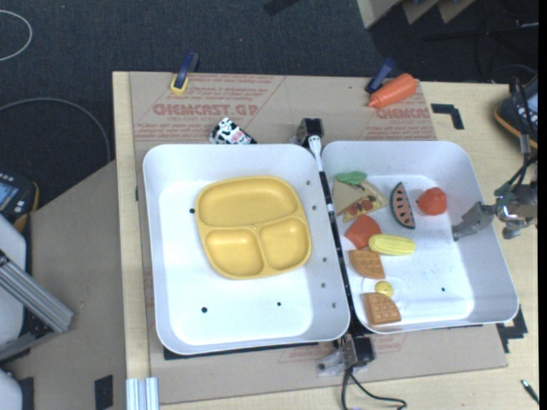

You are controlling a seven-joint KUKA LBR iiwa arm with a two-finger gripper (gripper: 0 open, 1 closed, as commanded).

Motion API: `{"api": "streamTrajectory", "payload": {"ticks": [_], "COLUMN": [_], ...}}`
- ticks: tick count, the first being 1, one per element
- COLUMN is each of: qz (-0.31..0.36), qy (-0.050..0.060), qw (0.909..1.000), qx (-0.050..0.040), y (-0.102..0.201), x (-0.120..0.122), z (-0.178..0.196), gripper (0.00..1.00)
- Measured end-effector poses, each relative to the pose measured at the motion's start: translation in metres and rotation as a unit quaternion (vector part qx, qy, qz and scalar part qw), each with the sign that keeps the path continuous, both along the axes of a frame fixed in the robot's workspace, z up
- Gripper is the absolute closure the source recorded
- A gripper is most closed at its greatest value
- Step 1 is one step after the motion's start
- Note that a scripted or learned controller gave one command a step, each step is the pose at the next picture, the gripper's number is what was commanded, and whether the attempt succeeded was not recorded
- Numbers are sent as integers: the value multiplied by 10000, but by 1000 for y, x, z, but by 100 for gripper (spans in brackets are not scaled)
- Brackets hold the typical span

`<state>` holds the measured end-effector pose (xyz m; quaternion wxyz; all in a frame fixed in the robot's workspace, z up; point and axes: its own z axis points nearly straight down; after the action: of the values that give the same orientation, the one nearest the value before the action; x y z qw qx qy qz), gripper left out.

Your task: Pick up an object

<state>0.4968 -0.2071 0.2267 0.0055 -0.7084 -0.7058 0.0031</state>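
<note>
- My hand (475, 220) reaches in from the right edge of the scene and sits over the right rim of the right bin (479, 301), its grey tip pointing left.
- I cannot tell how far my hand is open, and nothing shows between its tips.
- The counter (128, 229) carries two shallow white bins side by side, touching along the middle.
- The left bin (171, 306) holds a yellow divided plate (253, 226), which has one wide compartment on the far side and two smaller ones on the near side.
- The right bin holds a cluster of toy foods along its left half, well apart from my hand.
- A red tomato (432, 201) lies nearest my hand, just to its left and slightly farther back.
- A watermelon slice (402, 205) lies just left of the tomato.
- A green leafy piece (350, 178) and a pizza slice (359, 202) lie at the far left of the bin.
- A red piece (362, 228) sits just nearer than the pizza slice, with a yellow corn cob (391, 245) beside it.
- Two orange waffle pieces (368, 264) lie nearer still, one at the near edge.
- An orange carrot (392, 90) rests on the counter beyond the right bin.
</note>
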Motion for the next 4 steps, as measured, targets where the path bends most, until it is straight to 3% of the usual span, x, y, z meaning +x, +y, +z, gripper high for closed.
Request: {"api": "streamTrajectory", "payload": {"ticks": [1, 2, 4], "qz": [18, 16, 30], "qy": [-61, -23, -33], "qw": [10000, 10000, 10000], "qx": [-18, 1, 22], "y": [0, -3, -7], "x": [3, 0, 0], "z": [6, -57, -144], "gripper": [0, 0, 0]}}
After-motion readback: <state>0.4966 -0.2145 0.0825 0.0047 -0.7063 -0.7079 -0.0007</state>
